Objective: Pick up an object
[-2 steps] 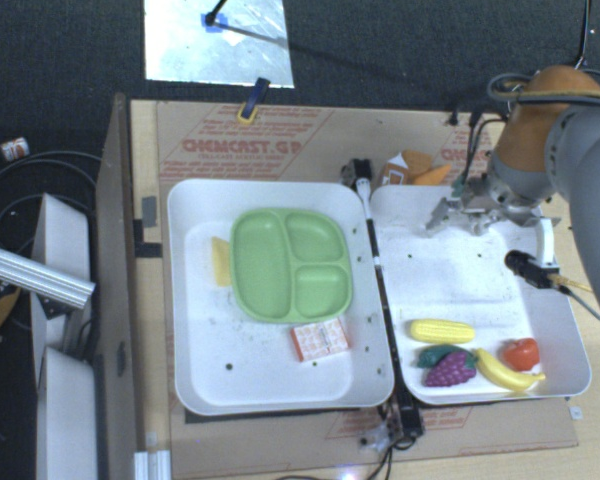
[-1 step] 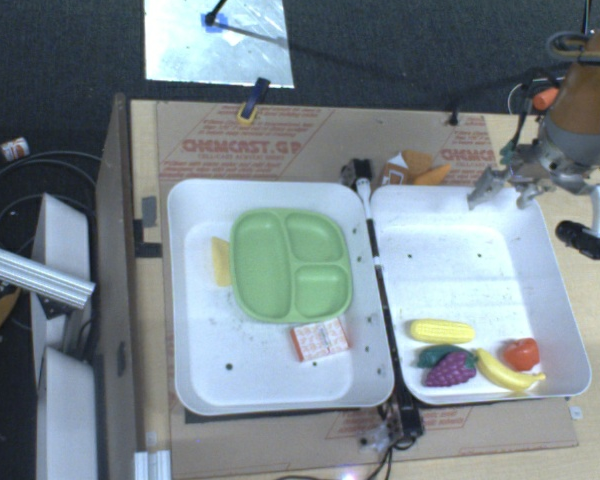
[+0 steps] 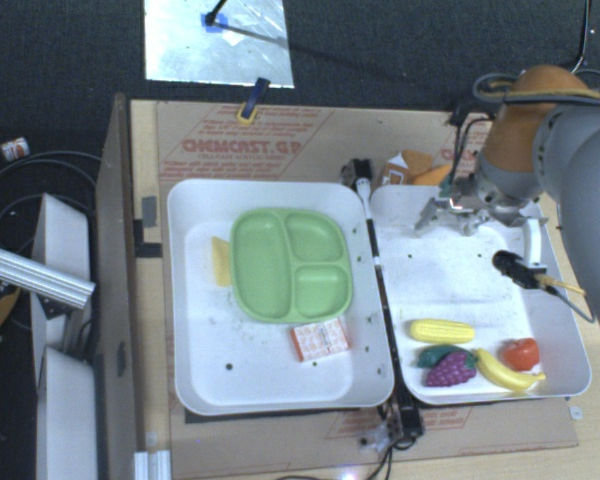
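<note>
Looking down, you see the grey arm (image 3: 570, 148) reaching over the right bin (image 3: 450, 268), its gripper (image 3: 458, 211) at the bin's far edge; you cannot tell how its fingers stand. Your left bin (image 3: 205, 368) bears a smooth green divided plate (image 3: 289, 265) and a red-printed packet (image 3: 320, 339). Near the right bin's front lie a banana (image 3: 507, 372), a corn cob (image 3: 441, 331) with its long axis left-right, plastic grapes (image 3: 451, 368) and a tomato (image 3: 521, 353). Cardboard (image 3: 250, 143) behind reads "CHEMCAST".

Two white bins side by side. Left bin (image 3: 195, 368): green divided plate (image 3: 290, 266) at centre, yellow card (image 3: 220, 261) at its 9 o'clock, red-and-white packet (image 3: 319, 340) at 5 o'clock. Right bin (image 3: 570, 363): gripper (image 3: 450, 211) at 11 o'clock; corn cob (image 3: 441, 331), grapes (image 3: 451, 368), banana (image 3: 504, 372), tomato (image 3: 521, 352) clustered toward 6 o'clock.
</note>
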`<action>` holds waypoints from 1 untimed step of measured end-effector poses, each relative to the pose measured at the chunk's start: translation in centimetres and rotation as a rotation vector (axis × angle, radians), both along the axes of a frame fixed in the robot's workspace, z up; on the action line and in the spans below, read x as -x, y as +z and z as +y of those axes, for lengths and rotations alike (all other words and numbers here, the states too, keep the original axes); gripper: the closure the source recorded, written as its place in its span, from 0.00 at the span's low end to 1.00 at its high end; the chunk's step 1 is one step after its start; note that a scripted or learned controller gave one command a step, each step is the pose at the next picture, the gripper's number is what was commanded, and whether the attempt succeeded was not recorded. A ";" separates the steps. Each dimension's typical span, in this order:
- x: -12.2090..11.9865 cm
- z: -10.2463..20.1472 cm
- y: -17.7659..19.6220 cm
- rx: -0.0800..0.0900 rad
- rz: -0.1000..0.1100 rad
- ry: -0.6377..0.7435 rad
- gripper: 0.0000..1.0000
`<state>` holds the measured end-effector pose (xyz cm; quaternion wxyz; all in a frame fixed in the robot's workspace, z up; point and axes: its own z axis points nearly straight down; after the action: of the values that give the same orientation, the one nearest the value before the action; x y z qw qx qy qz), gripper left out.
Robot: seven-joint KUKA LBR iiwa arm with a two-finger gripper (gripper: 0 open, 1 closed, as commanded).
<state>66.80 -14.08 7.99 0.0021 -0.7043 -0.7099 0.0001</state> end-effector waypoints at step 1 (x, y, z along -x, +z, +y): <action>-0.3 -0.4 1.7 0.003 -0.009 -0.001 1.00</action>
<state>67.05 -14.45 9.64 -0.0023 -0.7047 -0.7095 -0.0021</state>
